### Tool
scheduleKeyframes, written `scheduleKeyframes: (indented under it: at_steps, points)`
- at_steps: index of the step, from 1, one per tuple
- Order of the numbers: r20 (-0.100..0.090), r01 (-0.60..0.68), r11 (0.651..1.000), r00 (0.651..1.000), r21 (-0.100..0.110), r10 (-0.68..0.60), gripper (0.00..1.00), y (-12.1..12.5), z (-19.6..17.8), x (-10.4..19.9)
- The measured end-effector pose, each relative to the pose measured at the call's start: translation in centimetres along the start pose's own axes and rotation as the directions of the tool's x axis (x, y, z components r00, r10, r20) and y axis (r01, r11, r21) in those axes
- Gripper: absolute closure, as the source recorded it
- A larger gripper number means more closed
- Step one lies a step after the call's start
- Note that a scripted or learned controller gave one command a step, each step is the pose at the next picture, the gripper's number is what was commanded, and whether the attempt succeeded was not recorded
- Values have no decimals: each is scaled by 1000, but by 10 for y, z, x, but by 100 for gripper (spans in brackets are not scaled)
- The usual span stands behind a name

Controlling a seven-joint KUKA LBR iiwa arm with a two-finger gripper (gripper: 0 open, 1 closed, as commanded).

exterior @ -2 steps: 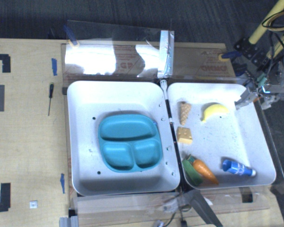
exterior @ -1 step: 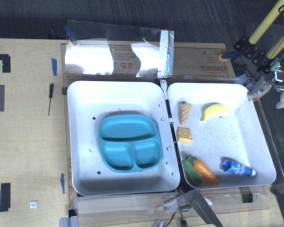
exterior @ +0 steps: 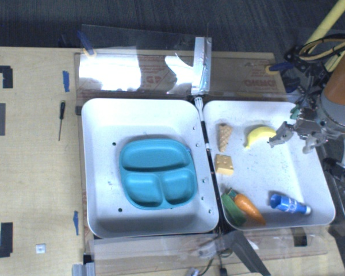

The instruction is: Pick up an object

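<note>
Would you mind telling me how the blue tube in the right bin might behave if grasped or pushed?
The blue tube lies flat on its side, so it probably rolls if nudged sideways. It looks glossy, perhaps slippery. The claw sits well away from it.

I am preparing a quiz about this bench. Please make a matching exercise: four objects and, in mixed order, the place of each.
Objects:
1. tray
2. banana
3. tube
4. carrot

Places:
A. right bin, front left corner
B. left bin, middle
C. right bin, front right
D. right bin, back, near the gripper

Pairs: 1-B, 2-D, 3-C, 4-A
</note>
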State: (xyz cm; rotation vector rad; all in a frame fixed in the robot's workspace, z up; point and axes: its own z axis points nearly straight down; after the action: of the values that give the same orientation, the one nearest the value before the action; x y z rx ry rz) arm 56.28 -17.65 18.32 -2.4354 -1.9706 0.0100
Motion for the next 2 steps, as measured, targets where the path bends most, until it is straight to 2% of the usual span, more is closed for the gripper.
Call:
scheduleKeyframes:
  at_steps: [1, 2]
  points:
    - [-2, -129, 992, 992, -19, 129, 0, 31, 94, 32]
    - [5, 286, 958, 958, -15, -286, 0, 67, 96, 56]
